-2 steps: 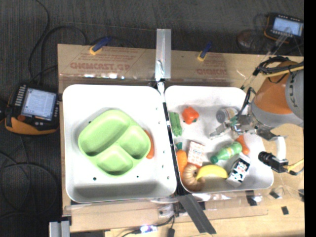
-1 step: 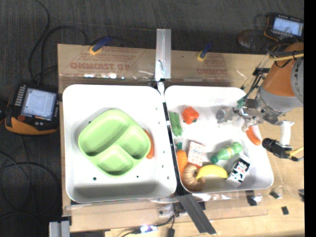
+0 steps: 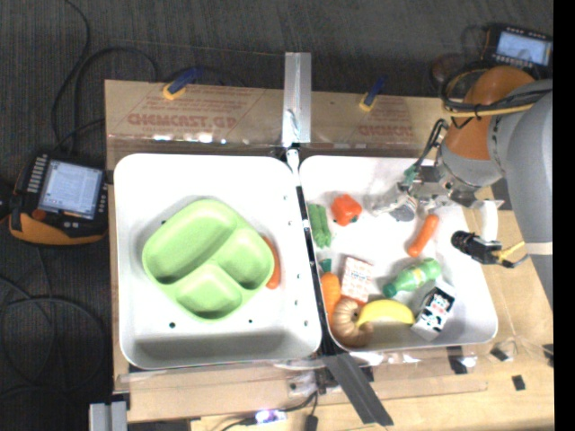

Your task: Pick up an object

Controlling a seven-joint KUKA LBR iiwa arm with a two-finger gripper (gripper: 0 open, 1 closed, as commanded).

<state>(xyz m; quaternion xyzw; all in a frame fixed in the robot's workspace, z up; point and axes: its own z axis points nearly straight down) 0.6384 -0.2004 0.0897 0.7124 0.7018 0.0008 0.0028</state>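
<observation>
Over right bin [image 3: 485, 329], gripper [image 3: 402, 200] state unclear, carrot [image 3: 422, 234] just beside.

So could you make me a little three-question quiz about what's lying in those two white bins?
1. True or false: the green divided tray lies in the left bin.
2. Which thing lies right next to the banana? A) donut B) tomato C) handheld screen
3. Fill in: the gripper hangs over the ____ bin.

Key: 1 true. 2 A: the donut touches the banana's left end. 3 right: it is above the right bin's upper part, with nothing seen between its fingers.
</observation>
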